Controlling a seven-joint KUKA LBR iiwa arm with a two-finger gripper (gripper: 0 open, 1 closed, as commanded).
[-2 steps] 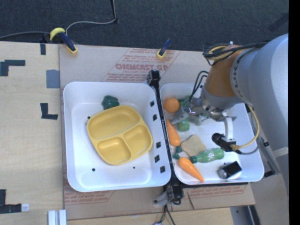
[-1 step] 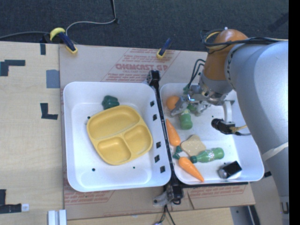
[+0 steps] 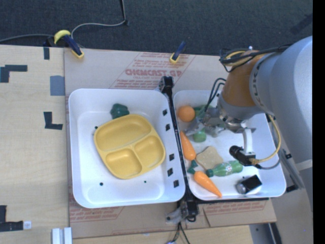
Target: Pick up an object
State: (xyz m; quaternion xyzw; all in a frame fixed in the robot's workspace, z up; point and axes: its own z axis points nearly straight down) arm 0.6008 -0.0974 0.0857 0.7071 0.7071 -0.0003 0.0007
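My gripper [image 3: 202,125] is low in the right bin [image 3: 269,136], near its upper left part. It hangs between an orange ball [image 3: 186,113] and a small green object [image 3: 200,135], which lies just under its tip. Nothing shows as lifted. Lower in that bin lie a carrot [image 3: 187,147] along the left wall, a slice of bread [image 3: 209,158], a green bottle [image 3: 225,169] on its side, a second carrot [image 3: 207,183] and a small black and white object [image 3: 249,184]. The arm's wrist hides the bin's upper right part.
The left bin [image 3: 81,151] holds a yellow divided plate [image 3: 129,145] and a dark green object [image 3: 120,110] behind it. A black divider clip [image 3: 166,84] sits where the bins meet. Cables [image 3: 264,151] loop off the wrist over the right bin.
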